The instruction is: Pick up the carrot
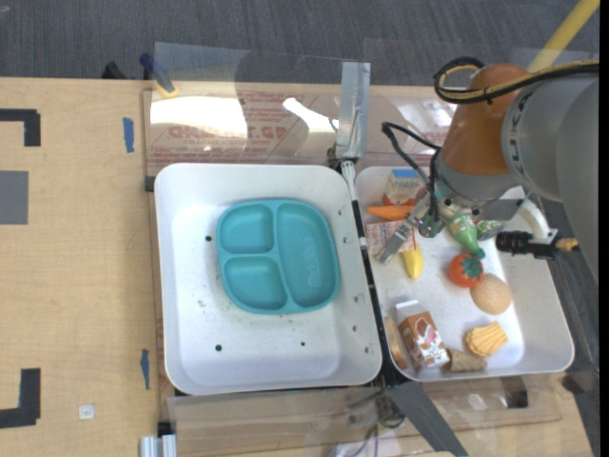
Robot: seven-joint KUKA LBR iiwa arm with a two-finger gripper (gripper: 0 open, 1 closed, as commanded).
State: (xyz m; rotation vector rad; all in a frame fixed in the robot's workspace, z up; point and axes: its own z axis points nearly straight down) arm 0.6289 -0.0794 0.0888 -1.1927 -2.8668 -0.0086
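Carrot (pixel 388 211) lies near the right bin's (pixel 542 350) far-left corner; jaws' state indiscernible; descend centred, avoiding neighbouring toys.

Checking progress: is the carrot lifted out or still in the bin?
In the bin: the carrot lies in the right bin, beside the gripper.

A robot test lab, by the look of it. Left of the arm (pixel 533 131), a taped plywood bench (pixel 76 284) holds white bins (pixel 181 255) over grey carpet (pixel 285 8).
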